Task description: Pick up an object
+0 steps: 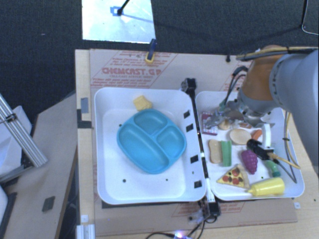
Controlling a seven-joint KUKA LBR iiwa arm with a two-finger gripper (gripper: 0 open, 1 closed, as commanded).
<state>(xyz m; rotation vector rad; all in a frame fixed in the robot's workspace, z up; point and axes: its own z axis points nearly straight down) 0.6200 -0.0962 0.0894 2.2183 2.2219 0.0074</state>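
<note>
Fingertips of the gripper (pixel 225 114) are down among the toys at the back of the right bin (pixel 294 176), but glare and clutter hide them, so whether they are spread or closed on anything cannot be told. Just beside them lie a small tan piece (pixel 224 125) and a pale round slice (pixel 239 136), possibly a cookie; either looks like the nearest target. Both are probably light, hard plastic, smooth and apt to slip, so a pinch across the narrow width should serve better than one on a flat face. Farther out sit a bread stick (pixel 215 151), a green bar (pixel 226 153), purple grapes (pixel 249 161), a pizza slice (pixel 234 176) and a yellow bottle (pixel 266 186). The left bin (pixel 107 183) holds a blue divided plate (pixel 151 140) and a yellow chunk (pixel 142 102). Above the wrist, the orange band (pixel 259 81) meets the grey arm (pixel 299 81).
</note>
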